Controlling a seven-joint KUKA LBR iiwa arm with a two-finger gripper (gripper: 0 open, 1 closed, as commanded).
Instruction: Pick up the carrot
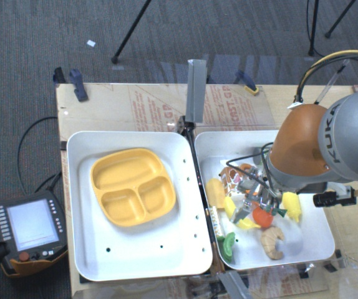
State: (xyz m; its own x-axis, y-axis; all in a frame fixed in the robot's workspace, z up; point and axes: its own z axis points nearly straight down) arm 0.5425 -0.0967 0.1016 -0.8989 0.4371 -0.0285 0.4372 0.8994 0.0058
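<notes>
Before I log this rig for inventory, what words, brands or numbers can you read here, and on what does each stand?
"KUK": large letters on the grey arm at the right edge, cut off by the frame.
Red printing on the cardboard sheet behind the bins: upside down and too blurred to read.
Screen and buttons of the teach pendant on the floor: too small to read.
Wrapper with a printed pattern in the right bin: unreadable.

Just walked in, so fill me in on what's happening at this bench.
The arm has reached into the right bin, and its gripper is down among a pile of toy food. It sits right above the carrot, but I can't tell whether it has hold of it. The left bin holds a yellow tray.
</notes>
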